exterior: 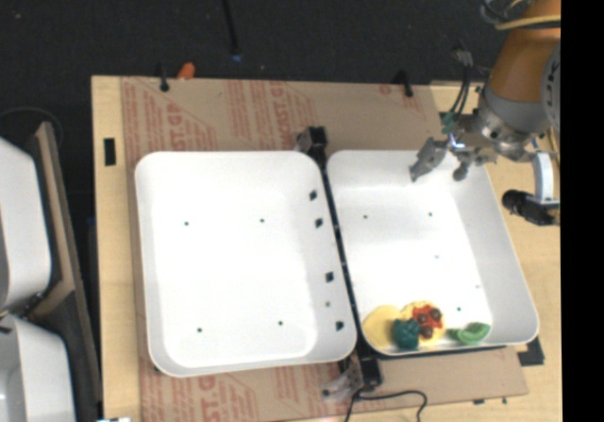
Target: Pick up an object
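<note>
Arm reaching in over the counter's far right corner, fingers spread.

The arm (522, 61) comes in from the right edge, its orange band uppermost and the grey wrist (510, 123) below it, slanting down and leftward. The gripper (436, 162) hangs at the end of the wrist, near the far right corner of the counter. Its two fingers (422, 160) point down and to the left and stand apart, with a clear gap between them and nothing held in that gap. The left finger looks longer and reaches further out than the other. Thin cables run along the wrist above the gripper.
</note>
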Controlling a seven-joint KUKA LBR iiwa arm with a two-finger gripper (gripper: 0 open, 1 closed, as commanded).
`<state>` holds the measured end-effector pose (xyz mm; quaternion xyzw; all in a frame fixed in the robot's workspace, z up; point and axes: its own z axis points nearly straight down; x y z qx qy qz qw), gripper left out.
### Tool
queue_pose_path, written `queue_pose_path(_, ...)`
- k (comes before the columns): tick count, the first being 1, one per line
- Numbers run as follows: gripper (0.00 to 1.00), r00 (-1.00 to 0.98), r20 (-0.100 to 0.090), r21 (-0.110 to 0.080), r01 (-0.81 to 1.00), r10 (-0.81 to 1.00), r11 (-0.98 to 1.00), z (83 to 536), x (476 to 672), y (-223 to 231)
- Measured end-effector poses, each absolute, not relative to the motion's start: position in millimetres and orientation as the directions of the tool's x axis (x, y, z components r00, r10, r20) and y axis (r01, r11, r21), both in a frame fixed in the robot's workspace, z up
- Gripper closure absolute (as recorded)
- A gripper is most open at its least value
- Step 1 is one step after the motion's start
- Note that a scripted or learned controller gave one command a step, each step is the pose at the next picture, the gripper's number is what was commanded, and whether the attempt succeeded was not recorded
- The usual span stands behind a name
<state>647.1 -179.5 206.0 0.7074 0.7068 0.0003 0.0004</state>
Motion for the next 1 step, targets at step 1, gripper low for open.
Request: queue_pose_path(1, 0.00, 0.002, -0.001, 0.003, 1.000, 1.000, -0.002, 221.8, 568.0, -182.1)
